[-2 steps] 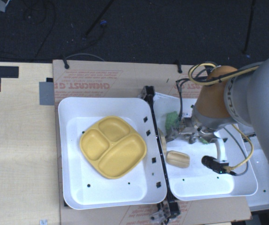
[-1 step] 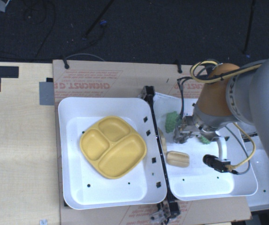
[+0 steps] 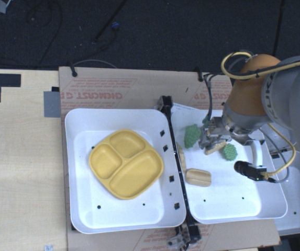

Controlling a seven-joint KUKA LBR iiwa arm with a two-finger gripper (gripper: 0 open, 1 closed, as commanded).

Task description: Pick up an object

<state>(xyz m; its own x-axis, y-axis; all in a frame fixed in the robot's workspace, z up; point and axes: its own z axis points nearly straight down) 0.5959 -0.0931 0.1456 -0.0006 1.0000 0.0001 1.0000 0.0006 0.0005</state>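
The pale wooden bench [image 3: 19,161] carries two shallow white plastic bins side by side; the left bin [image 3: 81,203] holds a yellow plastic plate [image 3: 126,163] with three compartments, lying flat near its middle; the right bin [image 3: 244,203] holds the smaller things. The grey arm with its orange band [image 3: 252,93] reaches in from the right and hangs over the upper part of the right bin; its two-finger gripper [image 3: 212,141] sits low between two green bumpy objects, the larger one [image 3: 192,136] just to its left, the smaller one [image 3: 229,151] just to its right; a tan piece shows at the gripper, though whether it is gripped, I cannot tell. A tan wooden cylinder [image 3: 198,177] lies on its side below the gripper, apart from it, near the divider.
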